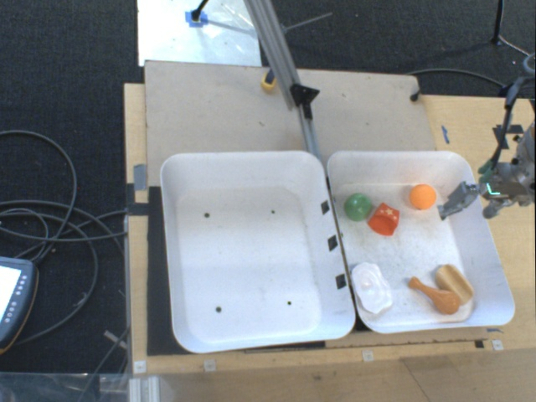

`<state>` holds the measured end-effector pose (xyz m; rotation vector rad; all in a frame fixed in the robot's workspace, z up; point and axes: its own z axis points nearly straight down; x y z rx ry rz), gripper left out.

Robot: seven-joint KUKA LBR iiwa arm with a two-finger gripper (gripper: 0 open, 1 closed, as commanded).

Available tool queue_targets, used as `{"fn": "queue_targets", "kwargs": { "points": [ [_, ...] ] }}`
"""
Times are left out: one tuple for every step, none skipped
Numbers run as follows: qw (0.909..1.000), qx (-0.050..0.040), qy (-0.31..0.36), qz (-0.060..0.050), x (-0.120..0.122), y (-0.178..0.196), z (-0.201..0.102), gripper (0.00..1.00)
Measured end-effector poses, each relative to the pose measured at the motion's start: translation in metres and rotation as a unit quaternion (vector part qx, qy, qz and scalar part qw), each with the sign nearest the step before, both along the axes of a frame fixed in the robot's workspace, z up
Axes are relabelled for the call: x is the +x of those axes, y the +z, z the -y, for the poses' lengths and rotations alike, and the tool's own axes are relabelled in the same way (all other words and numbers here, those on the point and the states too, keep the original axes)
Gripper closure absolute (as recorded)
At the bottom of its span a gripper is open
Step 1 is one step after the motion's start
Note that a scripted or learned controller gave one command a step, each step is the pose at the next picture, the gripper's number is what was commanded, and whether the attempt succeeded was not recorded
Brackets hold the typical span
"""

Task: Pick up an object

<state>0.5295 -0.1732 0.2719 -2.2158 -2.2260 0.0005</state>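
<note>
Just left of fingers [460, 198]: orange ball [423, 196]

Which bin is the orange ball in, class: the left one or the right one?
The right bin. The orange ball lies on its floor near the far edge, beside the red block.

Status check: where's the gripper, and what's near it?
Gripper over right bin's far right edge, nothing between fingers. Orange ball nearest. Path clear.

a single fixed camera looks down from above at a slant, far enough back to take in the whole pale wooden table [218, 107] and both shallow white plastic bins [243, 167] mid-frame.
</note>
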Motion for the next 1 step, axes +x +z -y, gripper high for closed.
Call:
{"fn": "queue_targets", "kwargs": {
  "points": [
    [1.0000,-0.0004,0.000,0.002,0.0006,0.0016,0.0000,0.00]
  ]
}}
